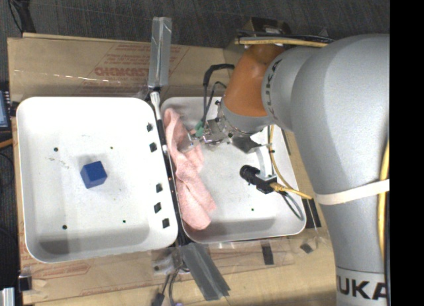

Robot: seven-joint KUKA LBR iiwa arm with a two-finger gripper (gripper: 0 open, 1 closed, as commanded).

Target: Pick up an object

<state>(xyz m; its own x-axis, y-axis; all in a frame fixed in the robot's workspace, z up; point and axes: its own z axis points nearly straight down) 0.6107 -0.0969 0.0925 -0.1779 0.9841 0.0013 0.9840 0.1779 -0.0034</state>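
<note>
Pink cloth (pixel 187 175) is the obvious thing to go for here, so I'll place everything relative to it. It's a long, crumpled strip lying in the right bin (pixel 265 222), stretched along that bin's left wall from near the top corner down toward the bottom edge, and it looks a bit bunched up at the top end.

The tool (pixel 199 136) sits right at the upper part of the cloth, down low inside the bin, with its metal end touching or just about touching the fabric on the cloth's right side. Honestly I can't tell how wide it's spread or whether it has any fabric pinched; the wrist hardware and cables crowd that spot and it's too small to make out.

Just right of the cloth's upper half is the orange band (pixel 248 89) of the arm, and beyond that the big grey arm body (pixel 338 132) covers the right side of the bin. A black cylindrical fitting (pixel 255 177) with a yellow cable hangs off the arm, right of the cloth's middle, over the bin floor.

Left of the cloth, across the divide between the two bins, is the left bin (pixel 40 119). A small blue cube (pixel 93 173) sits on its floor, well apart from the cloth, roughly level with the cloth's middle. Both bins rest on a cardboard-covered worktop (pixel 86 63).
</note>
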